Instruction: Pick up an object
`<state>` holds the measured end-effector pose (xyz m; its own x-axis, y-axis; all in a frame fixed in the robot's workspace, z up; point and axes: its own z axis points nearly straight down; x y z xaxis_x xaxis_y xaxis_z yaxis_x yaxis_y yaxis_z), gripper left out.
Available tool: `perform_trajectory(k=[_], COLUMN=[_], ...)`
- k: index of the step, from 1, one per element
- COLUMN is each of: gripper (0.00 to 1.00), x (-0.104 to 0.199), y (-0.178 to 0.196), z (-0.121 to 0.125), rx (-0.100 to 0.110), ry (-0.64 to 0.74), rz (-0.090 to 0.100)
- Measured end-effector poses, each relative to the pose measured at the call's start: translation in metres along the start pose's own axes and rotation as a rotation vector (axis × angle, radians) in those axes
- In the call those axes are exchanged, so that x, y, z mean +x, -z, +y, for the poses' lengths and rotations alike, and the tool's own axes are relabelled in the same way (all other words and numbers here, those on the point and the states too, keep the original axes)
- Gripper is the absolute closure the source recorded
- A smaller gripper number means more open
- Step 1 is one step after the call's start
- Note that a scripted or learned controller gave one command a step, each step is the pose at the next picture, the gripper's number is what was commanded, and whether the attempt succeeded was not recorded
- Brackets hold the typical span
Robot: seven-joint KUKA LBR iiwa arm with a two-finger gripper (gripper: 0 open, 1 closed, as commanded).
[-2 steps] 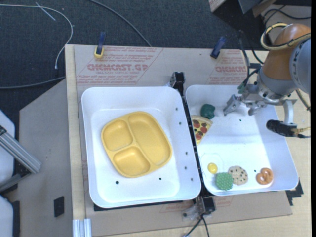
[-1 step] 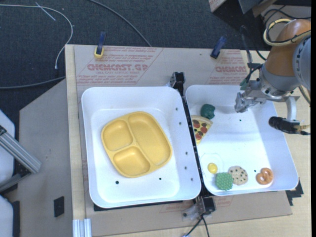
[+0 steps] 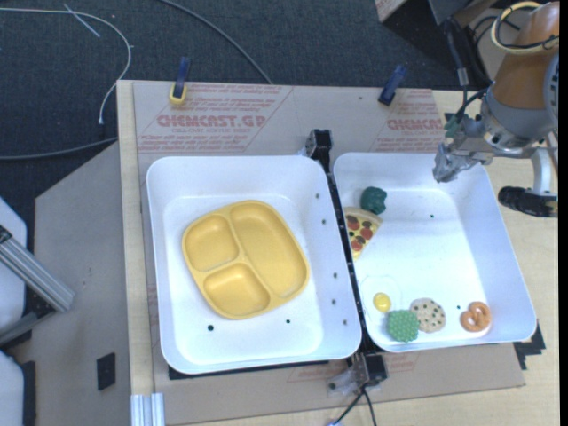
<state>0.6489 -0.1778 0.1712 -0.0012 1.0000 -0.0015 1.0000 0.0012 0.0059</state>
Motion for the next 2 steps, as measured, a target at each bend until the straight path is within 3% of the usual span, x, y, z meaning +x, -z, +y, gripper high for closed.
perform_trajectory(k=[2], gripper=[1.00], x=[-0.004], y=[0.108], z=[0.010], rx=[-0.002], ry=[0.000], rz=[-0.001])
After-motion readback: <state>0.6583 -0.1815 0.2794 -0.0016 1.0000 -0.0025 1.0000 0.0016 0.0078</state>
